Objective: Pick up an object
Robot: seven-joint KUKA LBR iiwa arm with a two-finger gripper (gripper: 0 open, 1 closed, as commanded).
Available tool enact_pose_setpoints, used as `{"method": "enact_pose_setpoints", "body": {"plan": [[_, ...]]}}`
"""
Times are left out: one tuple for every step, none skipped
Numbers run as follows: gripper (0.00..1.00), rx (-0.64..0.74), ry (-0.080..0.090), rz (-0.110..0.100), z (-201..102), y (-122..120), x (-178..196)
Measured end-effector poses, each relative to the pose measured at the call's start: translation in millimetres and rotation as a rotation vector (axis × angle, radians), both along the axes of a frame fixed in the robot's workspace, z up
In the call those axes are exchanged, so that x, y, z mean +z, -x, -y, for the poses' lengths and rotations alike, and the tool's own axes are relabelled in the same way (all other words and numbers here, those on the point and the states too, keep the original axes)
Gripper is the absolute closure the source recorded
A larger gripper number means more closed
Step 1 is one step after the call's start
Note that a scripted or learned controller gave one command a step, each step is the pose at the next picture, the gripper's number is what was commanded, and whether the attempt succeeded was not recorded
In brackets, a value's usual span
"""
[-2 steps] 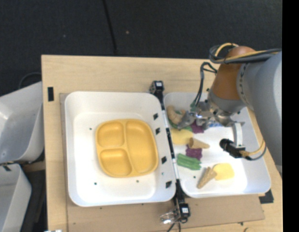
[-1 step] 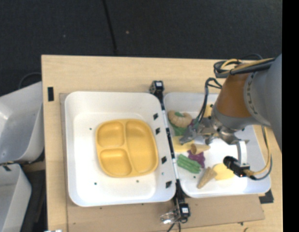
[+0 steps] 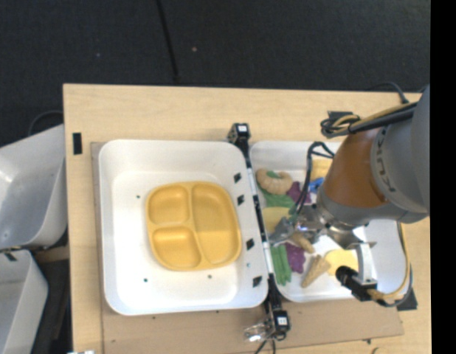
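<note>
Table (image 3: 80,116): a pale wooden top was seen from above, bearing two shallow white bins side by side.
Left bin (image 3: 117,198): one item was held, a yellow divided plate (image 3: 192,224) with three compartments, laid flat near the bin's middle.
Right bin (image 3: 394,260): a heap of small toy food pieces was held, much of it covered by the arm.
Arm (image 3: 375,168): a grey body with an orange band was seen reaching in from the right, bent down over the right bin.
Pincer (image 3: 293,231): it was lowered into the right bin's left half, among the pieces; whether its fingers were open or closed could not be told, and nothing was seen gripped.
Beige piece (image 3: 272,181): it was laid near the bin's far left, just beyond the pincer.
Purple piece (image 3: 295,257): it was found just below the pincer.
Green piece (image 3: 280,262): it was laid along the bin's left wall, beside the purple piece.
Tan cone (image 3: 313,271): it was laid near the front wall, touching a yellow piece (image 3: 342,259).
</note>
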State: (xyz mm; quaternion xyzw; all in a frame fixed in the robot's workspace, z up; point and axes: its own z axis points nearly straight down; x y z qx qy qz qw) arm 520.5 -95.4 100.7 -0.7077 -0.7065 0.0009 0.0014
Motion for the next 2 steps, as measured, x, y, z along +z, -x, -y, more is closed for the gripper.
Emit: {"method": "enact_pose_setpoints", "body": {"plan": [[1.00, -0.008, 0.002, 0.007, 2, -3, 11], [1.00, 0.014, -0.002, 0.014, -100, -8, 106]]}}
